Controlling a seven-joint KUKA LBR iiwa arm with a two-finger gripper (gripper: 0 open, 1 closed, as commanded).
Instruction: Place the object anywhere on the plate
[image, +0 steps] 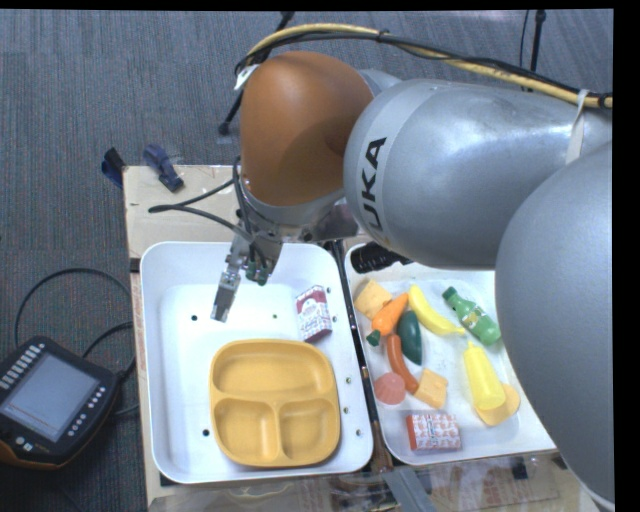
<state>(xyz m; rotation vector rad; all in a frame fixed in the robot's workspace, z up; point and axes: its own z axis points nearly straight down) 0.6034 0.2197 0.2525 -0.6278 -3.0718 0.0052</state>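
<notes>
The gripper (232, 290) hangs over the far left of the left bin (160, 300); whether it is released or clenched, I cannot tell. The carton (314, 312) stands just beyond the plate (272, 402), at its far right corner, well right of the gripper. Risk: a descent here would meet bare bin floor; a careless approach could topple the carton or nudge the plate.

Yellow plate (274, 402) in a white bin (170, 400); red-and-white carton (314, 313); green bottle (472, 316); orange carrot (388, 314).
</notes>
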